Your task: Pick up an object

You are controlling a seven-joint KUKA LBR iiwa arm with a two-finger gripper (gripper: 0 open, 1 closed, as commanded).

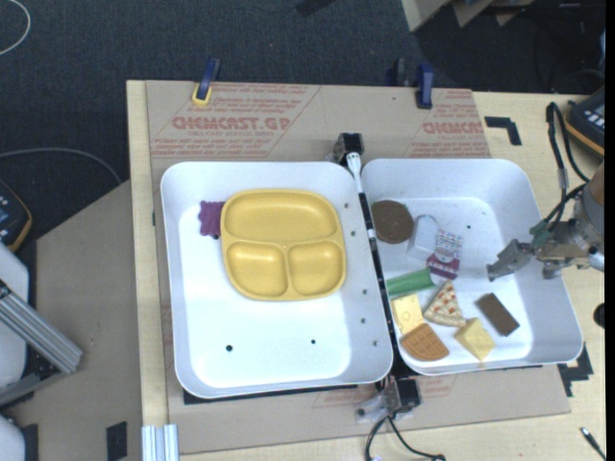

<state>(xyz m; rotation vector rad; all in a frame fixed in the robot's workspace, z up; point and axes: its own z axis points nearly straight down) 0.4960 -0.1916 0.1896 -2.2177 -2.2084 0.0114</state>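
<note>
Since the toy food is piled at the near end of the right bin (519,185), the brown bar (498,313) sits closest, just below my gripper (514,257). Can't tell finger state, too blurred. A purple item (210,217) is half hidden behind the yellow tray (283,242), left bin.

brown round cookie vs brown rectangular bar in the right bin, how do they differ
The brown round cookie is a disc; the brown rectangular bar is oblong and lies at a slant. The cookie sits near the bin's left wall, the bar towards its right, nearer the tool. Both are brown and flat in the right bin.
</note>
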